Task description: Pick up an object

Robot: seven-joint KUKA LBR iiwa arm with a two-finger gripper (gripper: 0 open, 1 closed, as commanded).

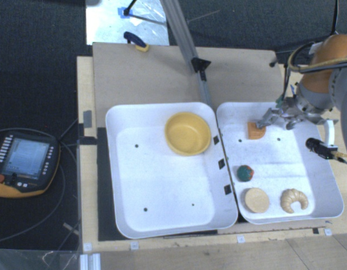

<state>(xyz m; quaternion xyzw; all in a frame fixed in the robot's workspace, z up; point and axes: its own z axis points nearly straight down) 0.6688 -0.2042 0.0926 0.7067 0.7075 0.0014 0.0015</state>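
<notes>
- The tool (262, 122) sits low in the right bin (325, 204), touching the orange block (255, 131) at its seven o'clock.
- Whether it pinches the block, I cannot tell.

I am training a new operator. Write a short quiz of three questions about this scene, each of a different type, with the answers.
1. True or false: the yellow bowl lies in the left bin.
2. Multiple choice: which thing is the tool nearest? A. croissant B. orange block C. green ball
3. Fill in: the round cracker lies between the left wall of the right bin and the ____.

Key: 1 true; 2 B; 3 croissant.
</notes>
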